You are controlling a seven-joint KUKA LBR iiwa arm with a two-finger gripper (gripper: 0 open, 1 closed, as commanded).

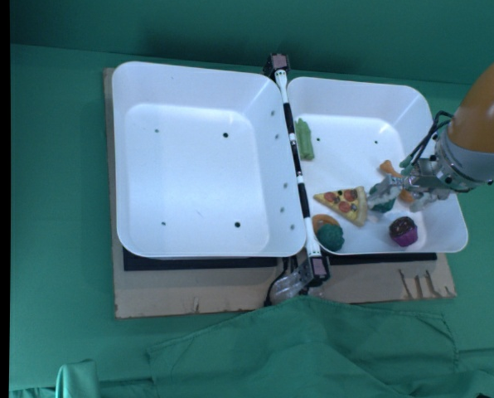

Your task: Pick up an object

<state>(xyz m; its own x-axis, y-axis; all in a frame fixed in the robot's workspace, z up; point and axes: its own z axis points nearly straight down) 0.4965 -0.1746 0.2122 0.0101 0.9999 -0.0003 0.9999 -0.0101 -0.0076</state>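
My gripper (400, 196) hangs low over the right bin (346, 98), near its right wall, and looks open. An orange carrot-like piece (387, 168) lies just behind it and runs down under it, partly hidden. A small teal object (381, 204) sits at the gripper's left side, touching or nearly touching it. A pizza slice (344, 203) lies to the left of that. A purple cupcake (403, 231) stands at the front right corner. A dark green broccoli-like lump (331, 237) and an orange round piece (322, 221) sit at the front left. A long green vegetable (305, 139) lies along the left wall.
The left bin (131, 89) is beside the right one, joined by a black-and-white divider (290, 131). Both rest on a cardboard sheet (189, 297) over green cloth. The arm's orange band (491, 106) overhangs the right bin's right edge.
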